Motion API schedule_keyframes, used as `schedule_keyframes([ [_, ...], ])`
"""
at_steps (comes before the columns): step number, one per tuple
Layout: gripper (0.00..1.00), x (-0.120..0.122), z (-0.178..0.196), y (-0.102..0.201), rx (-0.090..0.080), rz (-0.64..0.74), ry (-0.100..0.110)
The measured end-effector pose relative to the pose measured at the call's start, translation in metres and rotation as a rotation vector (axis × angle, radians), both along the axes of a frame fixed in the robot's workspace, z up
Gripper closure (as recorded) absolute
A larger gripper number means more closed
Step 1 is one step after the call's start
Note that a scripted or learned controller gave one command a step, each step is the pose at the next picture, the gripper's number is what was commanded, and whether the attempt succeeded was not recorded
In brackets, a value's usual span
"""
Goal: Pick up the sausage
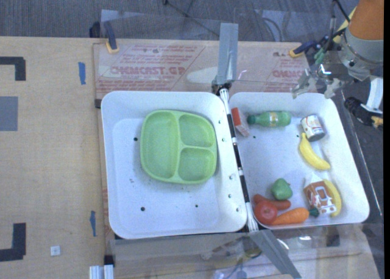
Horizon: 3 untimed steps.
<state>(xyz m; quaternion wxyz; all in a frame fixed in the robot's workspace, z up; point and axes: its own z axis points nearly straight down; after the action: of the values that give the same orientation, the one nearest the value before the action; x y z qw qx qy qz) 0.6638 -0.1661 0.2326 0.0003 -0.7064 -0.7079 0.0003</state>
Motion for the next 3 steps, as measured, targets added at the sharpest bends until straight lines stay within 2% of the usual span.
schedule_keyframes([
  [1, 0.00, 0.004, -0.115, 0.076, -0.001, 0.343, -0.004],
  [2, 0.00, 0.005, -0.145, 0.038, -0.002, -0.124, -0.006],
  [3, 0.00, 0.001, -0.040, 0.022, -0.002, 0.025, -0.004],
])
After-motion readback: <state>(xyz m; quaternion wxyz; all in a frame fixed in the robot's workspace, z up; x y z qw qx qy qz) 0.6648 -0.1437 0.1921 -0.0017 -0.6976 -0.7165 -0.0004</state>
